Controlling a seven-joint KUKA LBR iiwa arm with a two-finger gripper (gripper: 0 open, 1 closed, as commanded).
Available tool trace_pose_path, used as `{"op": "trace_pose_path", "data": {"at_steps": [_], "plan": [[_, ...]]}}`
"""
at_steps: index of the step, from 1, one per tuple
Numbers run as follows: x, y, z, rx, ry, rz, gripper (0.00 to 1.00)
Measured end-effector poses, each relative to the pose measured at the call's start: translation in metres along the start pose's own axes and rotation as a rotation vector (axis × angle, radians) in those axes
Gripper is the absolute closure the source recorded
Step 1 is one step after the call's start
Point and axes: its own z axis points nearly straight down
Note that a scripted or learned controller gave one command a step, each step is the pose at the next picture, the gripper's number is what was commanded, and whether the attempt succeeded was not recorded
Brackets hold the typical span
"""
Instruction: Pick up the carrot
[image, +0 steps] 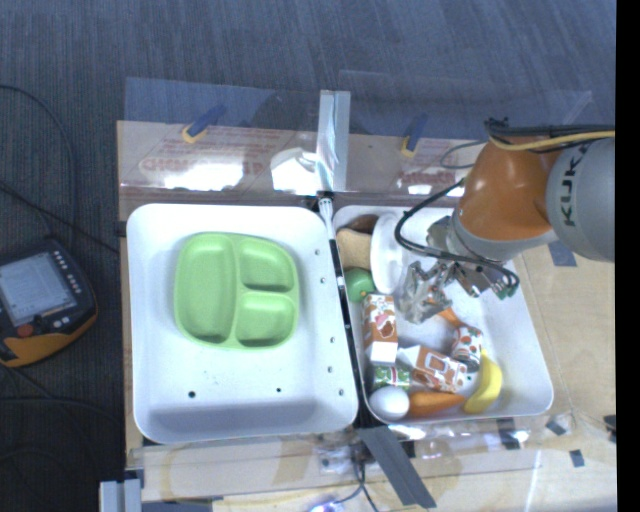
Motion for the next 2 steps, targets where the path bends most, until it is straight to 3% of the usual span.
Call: {"op": "trace_pose_path", "data": {"at_steps": [1, 2], "plan": [[0.077, 0.019, -0.070, 0.001, 0.002, 0.077, 1.00], [0.090, 0.008, -0.024, 0.013, -0.015, 0.188, 1.00]]}}
